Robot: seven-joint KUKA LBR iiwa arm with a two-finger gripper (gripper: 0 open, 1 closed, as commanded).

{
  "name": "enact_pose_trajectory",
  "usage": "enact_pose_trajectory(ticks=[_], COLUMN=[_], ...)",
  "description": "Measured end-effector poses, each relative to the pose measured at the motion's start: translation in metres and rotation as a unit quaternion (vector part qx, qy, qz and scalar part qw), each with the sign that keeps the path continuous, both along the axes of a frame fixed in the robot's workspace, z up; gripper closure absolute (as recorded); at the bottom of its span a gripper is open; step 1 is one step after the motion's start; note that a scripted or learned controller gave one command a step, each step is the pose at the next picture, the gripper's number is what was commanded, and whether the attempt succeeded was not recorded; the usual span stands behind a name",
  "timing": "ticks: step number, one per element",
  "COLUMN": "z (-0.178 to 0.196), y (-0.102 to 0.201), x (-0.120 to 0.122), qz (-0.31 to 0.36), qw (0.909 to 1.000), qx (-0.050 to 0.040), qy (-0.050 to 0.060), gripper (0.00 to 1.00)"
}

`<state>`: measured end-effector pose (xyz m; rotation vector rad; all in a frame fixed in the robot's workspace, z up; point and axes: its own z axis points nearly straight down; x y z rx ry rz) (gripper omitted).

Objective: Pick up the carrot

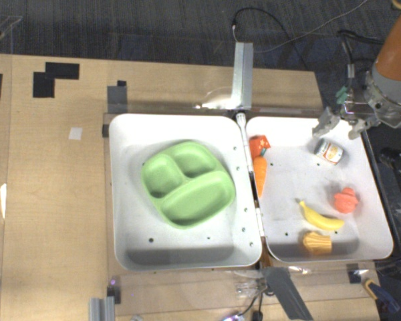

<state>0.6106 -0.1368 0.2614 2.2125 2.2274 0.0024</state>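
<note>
Claw (339,121), spread and empty, at 3 o'clock from carrot (259,173); wall-hugging carrot may block finger entry.

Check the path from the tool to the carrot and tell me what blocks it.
Nothing visible blocks it. The tool hangs over the right bin's far right corner; the carrot lies along that bin's left wall, a red item at its far end. The small can sits below the tool, off that line.

The carrot (259,174) is orange and long; it lies flat in the right bin (381,236), close against its left wall; its length runs along this wall.
</note>
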Motion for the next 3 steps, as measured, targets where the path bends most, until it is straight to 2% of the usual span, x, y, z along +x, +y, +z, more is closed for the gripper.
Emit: enact_pose_trajectory(ticks=[1, 2, 3], z=[-0.127, -0.171, -0.171], y=[-0.001, 0.040, 0.000], x=[-0.087, -0.106, -0.049], qz=[-0.049, 0.036, 0.215], qw=[0.9988, 0.9993, 0.9766], qx=[0.0004, -0.0020, -0.0032], qy=[0.001, -0.007, -0.007], gripper=[0.00, 0.00, 0.00])
